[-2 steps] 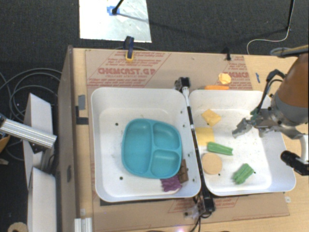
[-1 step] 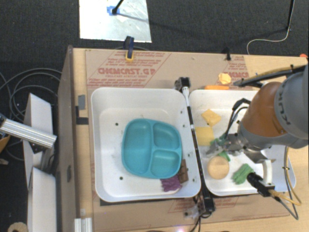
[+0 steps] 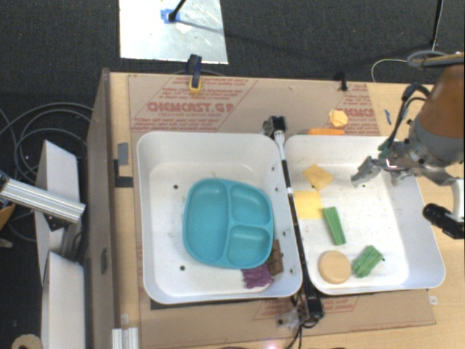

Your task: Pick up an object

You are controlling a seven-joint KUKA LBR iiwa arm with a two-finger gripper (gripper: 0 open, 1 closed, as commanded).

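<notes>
Approach step: no object taken yet; candidates lie in the right bin.

The yellow wedge, yellow block, green stick, tan disc and green lump rest there; the gripper, fingers spread and empty, hangs just right of the wedge. Next it must centre over one piece and descend. The teal divided plate sits in the left bin, no obstacle.

The grey KUKA arm with its orange band reaches in from the right, wrist bent downward. Its two-finger gripper points left with nothing seen between the jaws; the orange band sits to the right of the jaws and above them
</notes>
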